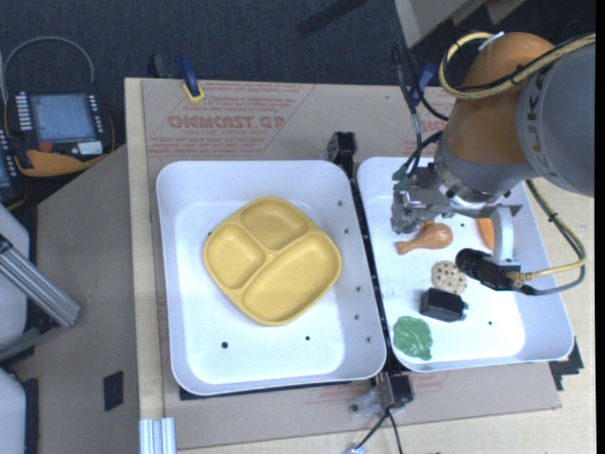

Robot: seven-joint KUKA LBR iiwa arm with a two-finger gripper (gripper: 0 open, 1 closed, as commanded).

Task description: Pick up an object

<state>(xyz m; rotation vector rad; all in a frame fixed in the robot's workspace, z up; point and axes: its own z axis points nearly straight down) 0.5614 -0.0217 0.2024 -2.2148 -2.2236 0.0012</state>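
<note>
In right bin, drumstick (425, 240) lies left-right.

A yellow three-compartment plastic tray (272, 259) is seen in a white bin (180, 282); orange-brown drumstick toy (424, 239), speckled tan cookie (445, 274), black block (442, 305) & green leafy piece (413, 337) are seen in 2nd white bin (529, 334).

One fixed camera looks down on me at a slant from above my bench (142, 253), taking in both white bins (189, 348); my arm (529, 93) enters from its right
</note>
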